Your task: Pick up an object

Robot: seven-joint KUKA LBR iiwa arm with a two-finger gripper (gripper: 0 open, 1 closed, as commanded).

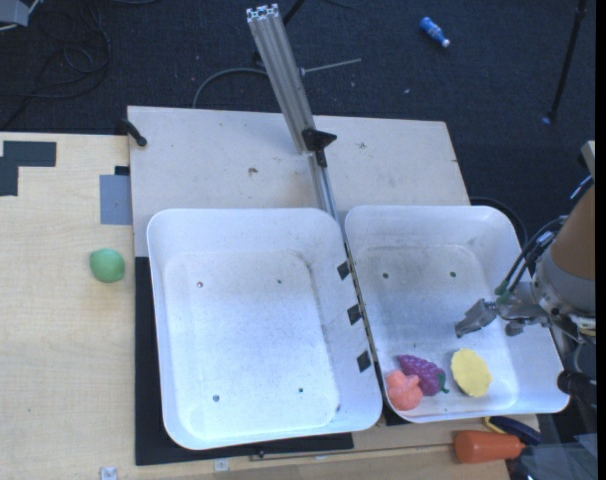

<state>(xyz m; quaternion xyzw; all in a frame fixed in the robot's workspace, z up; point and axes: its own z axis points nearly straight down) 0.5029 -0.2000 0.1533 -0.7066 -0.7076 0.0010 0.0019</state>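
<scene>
- A green ball sits alone on the wooden desk at the far left, well apart from both bins and most likely out of the arm's working area, so it looks like a stray and no target.
- The left bin holds nothing to grasp; I judge it serves as the place where picked things would be dropped.
- A metal rail runs from the far side down to the seam between the bins, and dark clips along that seam seem to hold the two bins together so they do not slide.
- The right bin carries the things to pick, gathered at its near edge: an orange toy in the near left corner, a purple toy touching it, and a yellow round piece just beside them to the right.
- An orange object lies on the desk outside the bin, near its front edge.
- The hand reaches in from the right and hangs just beyond the yellow piece, with nothing between its fingers; whether they are spread or pressed together I cannot tell.
- The yellow piece looks the likeliest target, being the closest and lying clear of the wall.
</scene>
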